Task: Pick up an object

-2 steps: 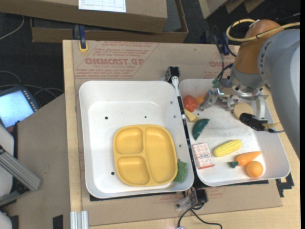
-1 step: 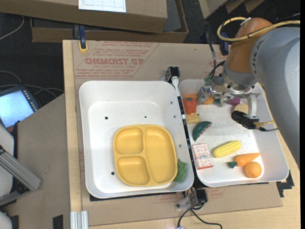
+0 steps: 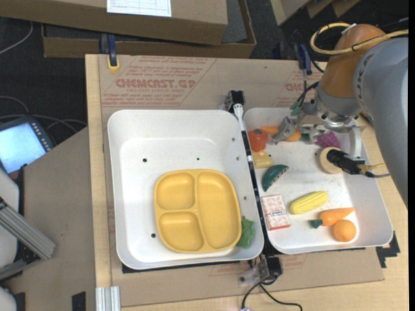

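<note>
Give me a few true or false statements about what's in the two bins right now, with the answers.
1. The yellow divided plate lies in the left bin. True.
2. The corn cob lies in the left bin. False: it lies in the right bin.
3. The carrot lies beside the orange. True.
4. The arm reaches in from the left. False: the gripper comes in from the right, over the right bin's far end.

L bin: divided plate near front edge, leafy item touching plate's right side at front-right corner. R bin: card at left edge, corn to its right, carrot and orange near front-right corner.
</note>
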Controlling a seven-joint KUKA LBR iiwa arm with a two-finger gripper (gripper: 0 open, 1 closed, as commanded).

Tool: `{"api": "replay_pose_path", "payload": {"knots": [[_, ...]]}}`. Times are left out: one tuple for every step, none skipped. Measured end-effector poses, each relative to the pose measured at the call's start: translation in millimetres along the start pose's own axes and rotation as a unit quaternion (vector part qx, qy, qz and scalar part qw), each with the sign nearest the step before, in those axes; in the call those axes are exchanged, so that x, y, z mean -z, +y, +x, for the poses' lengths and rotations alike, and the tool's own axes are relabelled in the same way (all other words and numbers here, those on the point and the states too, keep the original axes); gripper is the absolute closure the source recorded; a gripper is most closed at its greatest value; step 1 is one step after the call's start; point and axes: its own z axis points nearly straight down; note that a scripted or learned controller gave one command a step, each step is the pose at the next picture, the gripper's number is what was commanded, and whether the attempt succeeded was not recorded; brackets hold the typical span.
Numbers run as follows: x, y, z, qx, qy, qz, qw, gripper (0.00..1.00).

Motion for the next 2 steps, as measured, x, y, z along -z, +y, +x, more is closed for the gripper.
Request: {"api": "replay_pose_path", "payload": {"knots": [[0.4,0.5,-50.8,0.0,0.0,-0.001,1.0,0.0],[1.6,2.2,-77.0,0.002,0.008,0.0,1.0,0.0]]}}
